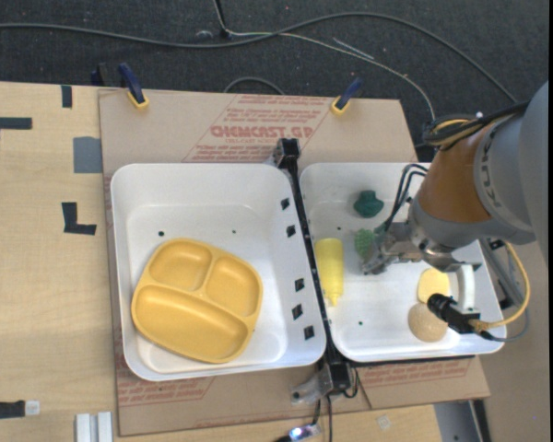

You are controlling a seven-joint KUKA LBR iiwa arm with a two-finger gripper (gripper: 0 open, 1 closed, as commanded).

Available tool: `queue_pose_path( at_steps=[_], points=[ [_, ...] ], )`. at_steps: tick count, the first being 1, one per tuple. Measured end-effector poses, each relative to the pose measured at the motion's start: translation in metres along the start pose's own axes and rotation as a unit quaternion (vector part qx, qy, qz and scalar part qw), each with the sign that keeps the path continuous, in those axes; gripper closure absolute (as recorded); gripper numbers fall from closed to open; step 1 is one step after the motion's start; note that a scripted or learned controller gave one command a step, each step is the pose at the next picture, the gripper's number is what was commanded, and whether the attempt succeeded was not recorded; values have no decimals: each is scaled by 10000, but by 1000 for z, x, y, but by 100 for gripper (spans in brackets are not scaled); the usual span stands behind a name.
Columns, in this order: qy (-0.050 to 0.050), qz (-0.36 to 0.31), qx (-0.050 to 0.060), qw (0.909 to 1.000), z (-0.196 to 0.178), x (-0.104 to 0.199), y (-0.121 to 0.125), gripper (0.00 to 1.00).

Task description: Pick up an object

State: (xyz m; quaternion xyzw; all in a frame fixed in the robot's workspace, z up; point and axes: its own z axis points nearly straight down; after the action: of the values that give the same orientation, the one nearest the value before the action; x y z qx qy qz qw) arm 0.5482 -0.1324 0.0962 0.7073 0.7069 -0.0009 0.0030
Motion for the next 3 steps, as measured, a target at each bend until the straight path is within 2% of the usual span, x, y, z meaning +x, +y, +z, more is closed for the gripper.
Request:
queue_pose_path(
  at_steps=[3],
  points=[
    [24,-10,13,10000,-169,7,-5,100]
  ],
)
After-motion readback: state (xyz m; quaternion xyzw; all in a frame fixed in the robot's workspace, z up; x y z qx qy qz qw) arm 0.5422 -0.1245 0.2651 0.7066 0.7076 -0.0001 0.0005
